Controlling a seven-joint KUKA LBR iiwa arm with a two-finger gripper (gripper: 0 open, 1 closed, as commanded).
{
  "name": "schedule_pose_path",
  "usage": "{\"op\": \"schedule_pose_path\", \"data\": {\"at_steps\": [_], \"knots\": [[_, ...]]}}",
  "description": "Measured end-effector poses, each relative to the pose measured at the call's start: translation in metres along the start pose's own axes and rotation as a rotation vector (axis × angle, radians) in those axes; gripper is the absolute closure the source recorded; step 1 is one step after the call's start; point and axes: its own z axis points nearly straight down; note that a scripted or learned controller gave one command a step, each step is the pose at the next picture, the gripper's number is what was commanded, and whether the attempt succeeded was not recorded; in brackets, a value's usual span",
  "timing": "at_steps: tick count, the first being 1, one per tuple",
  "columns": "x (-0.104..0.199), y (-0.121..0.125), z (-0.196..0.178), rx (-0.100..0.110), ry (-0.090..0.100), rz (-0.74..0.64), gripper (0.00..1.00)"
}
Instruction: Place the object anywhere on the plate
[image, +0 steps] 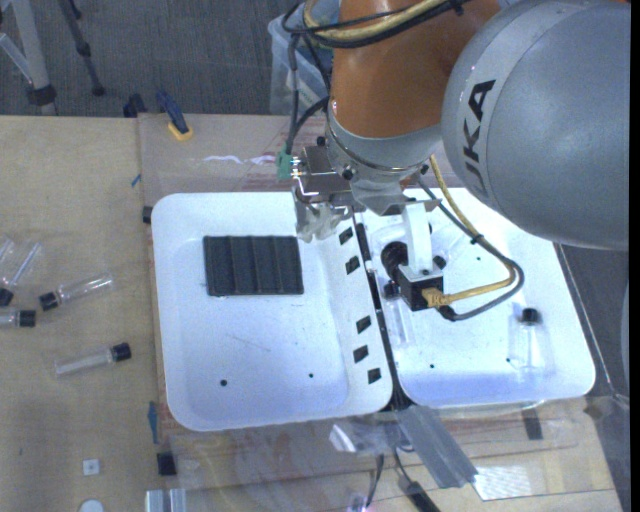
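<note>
On the counter (70, 180) at nine o'clock lie about five loose vials (80, 290); the left bin (180, 380) holds one dark ribbed plate (254, 265), the right bin (560, 370) one clear vial (524, 335) at four o'clock. The gripper (318, 222) hangs by the plate's upper right corner, its opening impossible to tell. It should probably cross to that vial, close around its middle, then lower it flat onto the plate.

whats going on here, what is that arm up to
A grey and orange KUKA arm reaches in from the right over two white bins. Its end effector hangs above the left bin, near the right edge of a dark ribbed plate. A small clear vial with a black cap lies in the right bin, not yet on the plate.
</note>
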Motion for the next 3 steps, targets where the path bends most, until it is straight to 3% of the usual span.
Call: {"op": "schedule_pose_path", "data": {"at_steps": [1, 2, 3], "knots": [[0.033, -0.072, 0.114, 0.007, -0.001, 0.383, 1.0], [0.043, -0.023, -0.048, 0.001, 0.0, 0.641, 1.0], [0.044, -0.06, 0.063, 0.002, 0.0, 1.198, 1.0]]}}
